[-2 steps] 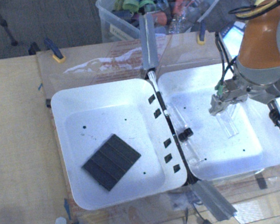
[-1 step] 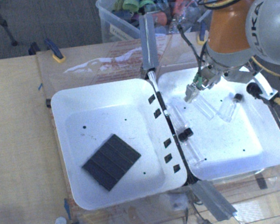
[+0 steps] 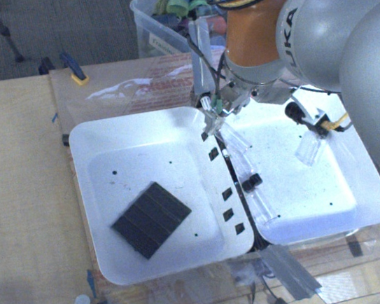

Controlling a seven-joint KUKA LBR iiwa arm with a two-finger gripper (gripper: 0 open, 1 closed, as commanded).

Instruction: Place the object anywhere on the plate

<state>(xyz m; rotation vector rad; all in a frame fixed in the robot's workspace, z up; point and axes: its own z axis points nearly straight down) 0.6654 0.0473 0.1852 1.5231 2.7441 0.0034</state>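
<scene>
Small black block-like object (image 3: pixel 251 182) lies in the right white bin (image 3: pixel 368 206) beside the divider, well apart from the dark ridged square plate (image 3: pixel 150 219) in the left white bin (image 3: pixel 91 198). It looks light, stiff and tiny, so take it across the short sides. Pincer (image 3: pixel 215 112) hangs over the divider; apart or together, cannot tell.

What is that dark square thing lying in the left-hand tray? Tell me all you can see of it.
The dark plate is a flat, thin, square slab, black to charcoal, with faint parallel lines across its top that split it into strips. It looks matte, perhaps rubber or plastic. It lies flat on the floor of the left bin, turned so its corners point roughly up, down, left and right, towards the bin's near left part. Nothing lies on it, and only the bin floor touches it. The gripper is apart from it, over the strip between the bins.
</scene>
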